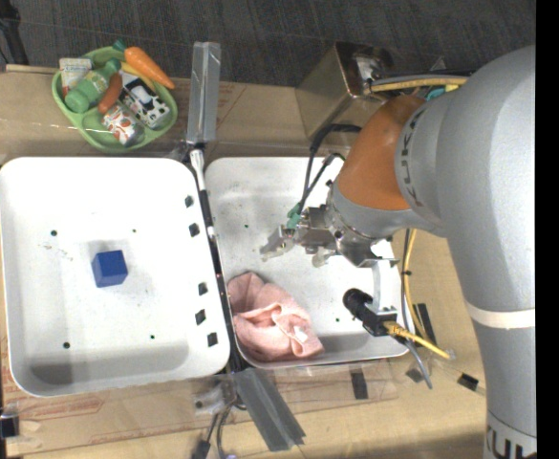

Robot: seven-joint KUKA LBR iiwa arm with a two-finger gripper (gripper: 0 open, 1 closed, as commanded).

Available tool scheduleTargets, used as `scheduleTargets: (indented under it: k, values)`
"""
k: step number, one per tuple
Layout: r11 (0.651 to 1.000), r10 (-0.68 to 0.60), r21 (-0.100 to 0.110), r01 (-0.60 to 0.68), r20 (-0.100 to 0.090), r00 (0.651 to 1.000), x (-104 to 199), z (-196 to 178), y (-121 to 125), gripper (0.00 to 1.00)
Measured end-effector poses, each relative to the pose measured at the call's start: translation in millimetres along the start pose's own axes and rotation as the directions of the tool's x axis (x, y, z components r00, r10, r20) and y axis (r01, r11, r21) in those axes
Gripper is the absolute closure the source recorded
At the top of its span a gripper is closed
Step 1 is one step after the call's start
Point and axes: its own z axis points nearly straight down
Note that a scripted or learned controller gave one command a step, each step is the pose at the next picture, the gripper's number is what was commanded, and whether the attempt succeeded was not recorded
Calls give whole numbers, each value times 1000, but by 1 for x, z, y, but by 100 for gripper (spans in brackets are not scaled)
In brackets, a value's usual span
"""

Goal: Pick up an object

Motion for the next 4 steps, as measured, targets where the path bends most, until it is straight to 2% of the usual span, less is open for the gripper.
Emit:
scheduleTargets:
  k: [1,2,3,4]
  values:
    - [998,-61,4,61,0,998,9,68,-38,0]
    - [997,82,-1,-82,0,997,25,-34,-44,0]
    - [998,56,2,-56,1,998,14,68,-30,0]
    - [998,57,2,-57,1,998,14,68,-30,0]
